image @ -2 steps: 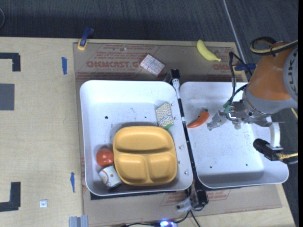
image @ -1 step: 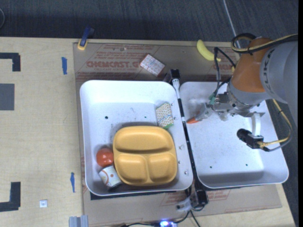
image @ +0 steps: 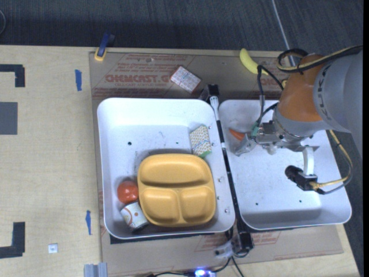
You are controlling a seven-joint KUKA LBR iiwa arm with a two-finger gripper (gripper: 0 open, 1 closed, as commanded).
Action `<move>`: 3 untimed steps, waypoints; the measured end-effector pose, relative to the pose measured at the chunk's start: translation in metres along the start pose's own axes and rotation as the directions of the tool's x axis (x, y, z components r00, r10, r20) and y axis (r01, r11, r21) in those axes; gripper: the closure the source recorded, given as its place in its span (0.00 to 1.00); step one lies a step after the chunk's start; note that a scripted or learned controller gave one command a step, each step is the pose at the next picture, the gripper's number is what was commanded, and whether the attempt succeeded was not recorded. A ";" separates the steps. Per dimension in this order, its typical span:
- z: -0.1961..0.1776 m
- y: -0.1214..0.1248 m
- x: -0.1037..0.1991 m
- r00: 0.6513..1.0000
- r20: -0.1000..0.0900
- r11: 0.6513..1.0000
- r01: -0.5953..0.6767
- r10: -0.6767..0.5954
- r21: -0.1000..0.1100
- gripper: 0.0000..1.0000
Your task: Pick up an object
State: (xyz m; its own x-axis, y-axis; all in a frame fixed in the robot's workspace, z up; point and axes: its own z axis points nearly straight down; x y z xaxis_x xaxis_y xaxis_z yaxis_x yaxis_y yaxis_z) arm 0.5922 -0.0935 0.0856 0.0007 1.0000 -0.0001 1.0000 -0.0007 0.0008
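Arm: the grey arm [image: 340,94] comes in from three o'clock, its orange band [image: 300,100] sitting over the right bin's twelve o'clock side.

Gripper: the gripper [image: 245,145] is down at the right bin's ten o'clock corner, pointing toward nine o'clock; whether it is spread or pressed together, I cannot tell from here.

Orange object: a small orange object [image: 236,134] lies at the right bin's ten o'clock corner, just beside the gripper tip; touching or not, I cannot tell, and nothing shows it pinched.

Right bin: the right bin [image: 277,206] shows bare white floor from its middle down to six o'clock.

Left bin: the left bin [image: 112,154] is crowded along its six o'clock half.

Yellow tray: a yellow divided tray [image: 176,188] sits at the left bin's five o'clock, three compartments facing up.

Patterned pack: a small patterned pack [image: 200,140] stands at the left bin's two o'clock, just above the tray.

Red ball: a red ball [image: 127,191] sits at the left bin's eight o'clock, against the tray's edge.

Cup: a white-and-orange cup [image: 134,214] lies tipped at seven o'clock, just below the ball.
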 end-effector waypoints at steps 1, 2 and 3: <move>0.000 -0.041 0.001 1.000 0.000 1.000 0.000 0.000 -0.001 0.00; -0.010 -0.040 0.000 1.000 0.000 1.000 -0.001 0.001 -0.004 1.00; -0.010 -0.040 0.000 1.000 0.000 1.000 -0.001 0.001 -0.004 0.00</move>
State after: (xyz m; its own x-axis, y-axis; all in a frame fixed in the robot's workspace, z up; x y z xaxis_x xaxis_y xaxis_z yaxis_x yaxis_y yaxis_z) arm 0.5523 -0.0931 0.0959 0.0019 1.0000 -0.0005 1.0000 -0.0019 0.0044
